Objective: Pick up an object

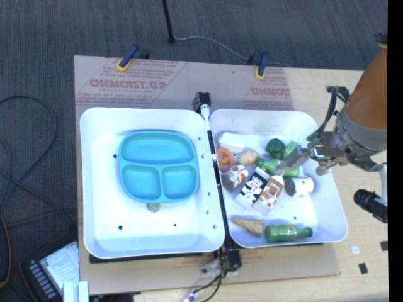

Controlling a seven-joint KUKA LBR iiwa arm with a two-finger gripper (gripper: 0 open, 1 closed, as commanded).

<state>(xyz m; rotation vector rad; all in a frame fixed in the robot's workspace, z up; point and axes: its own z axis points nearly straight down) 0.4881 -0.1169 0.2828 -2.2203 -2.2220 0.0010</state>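
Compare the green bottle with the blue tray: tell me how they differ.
The green bottle lies on its side in the right bin, among other small items; the blue tray sits flat in the left bin, nearly alone. The bottle is small and slim; the tray is far larger and broad, split into three compartments. Both rest apart from the gripper.

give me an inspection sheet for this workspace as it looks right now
surface: brown board bearing two white bins, left bin and right bin
job's things: green bottle, cone, small cartons, broccoli heaped in the right bin
clutter: blue divided tray in the left bin
grippers: gripper low over the right bin's pile; grasp cannot be told
cables: black cable on the floor at left; thin cable at top
surroundings: dark carpet; two clamps on the board's far edge
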